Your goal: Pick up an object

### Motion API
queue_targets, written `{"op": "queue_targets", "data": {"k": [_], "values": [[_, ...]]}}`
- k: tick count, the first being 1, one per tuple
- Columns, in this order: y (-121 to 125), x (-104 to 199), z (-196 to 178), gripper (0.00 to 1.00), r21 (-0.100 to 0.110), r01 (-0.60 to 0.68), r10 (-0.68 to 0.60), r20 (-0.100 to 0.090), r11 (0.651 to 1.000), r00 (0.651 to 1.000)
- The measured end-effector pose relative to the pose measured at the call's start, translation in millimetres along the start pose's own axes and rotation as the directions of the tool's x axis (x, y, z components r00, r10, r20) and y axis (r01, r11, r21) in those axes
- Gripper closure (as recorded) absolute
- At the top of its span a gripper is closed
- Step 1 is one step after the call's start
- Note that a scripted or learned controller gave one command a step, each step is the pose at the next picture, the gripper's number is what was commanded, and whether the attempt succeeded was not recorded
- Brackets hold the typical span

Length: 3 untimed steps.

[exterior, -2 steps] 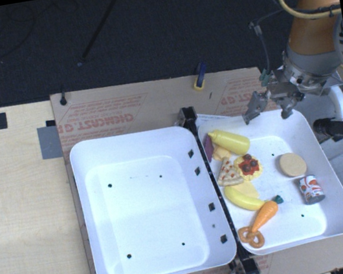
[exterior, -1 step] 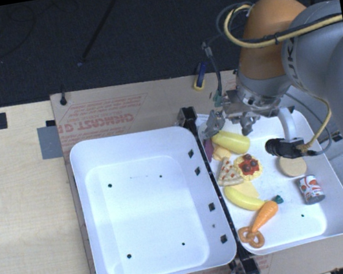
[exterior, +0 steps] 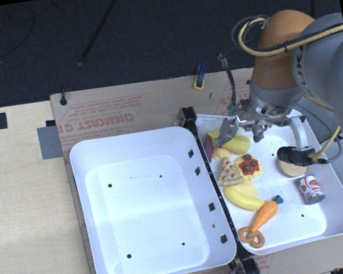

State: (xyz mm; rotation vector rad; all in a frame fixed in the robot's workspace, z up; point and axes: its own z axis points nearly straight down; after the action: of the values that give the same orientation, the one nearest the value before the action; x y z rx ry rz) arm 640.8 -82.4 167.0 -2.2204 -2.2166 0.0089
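Observation:
My gripper [exterior: 242,132] hangs low over the back left part of the right bin [exterior: 334,219]. It is open, one finger on each side of the top of a yellow lemon-like fruit [exterior: 239,146], and nothing shows between the fingers. Just in front of the fruit lie a pizza slice [exterior: 230,173] and a round piece with a red topping [exterior: 250,165]. Nearer the front are a banana [exterior: 242,197], a carrot [exterior: 265,214] and a pretzel [exterior: 252,238]. A small red and white can [exterior: 310,188] lies to the right.
The left bin [exterior: 90,180] sits beside the right one, with a black divider [exterior: 211,185] between them. A tan round thing [exterior: 288,170] lies partly hidden under robot parts. A purple item [exterior: 209,151] rests against the right bin's left wall. A blue and yellow tool [exterior: 200,77] lies behind the bins.

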Motion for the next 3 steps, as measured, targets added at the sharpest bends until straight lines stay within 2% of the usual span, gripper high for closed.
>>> {"op": "queue_targets", "data": {"k": [1, 2, 3], "values": [[-47, -40, 79, 0.0, -0.012, -0.004, 0.003, -0.006, 1.0, 1.0], [-42, -40, 61, 1.0, -0.021, -0.002, 0.002, -0.004, 1.0, 1.0], [-6, -90, -173, 1.0, -0.023, 0.004, -0.004, 0.005, 1.0, 1.0]]}}
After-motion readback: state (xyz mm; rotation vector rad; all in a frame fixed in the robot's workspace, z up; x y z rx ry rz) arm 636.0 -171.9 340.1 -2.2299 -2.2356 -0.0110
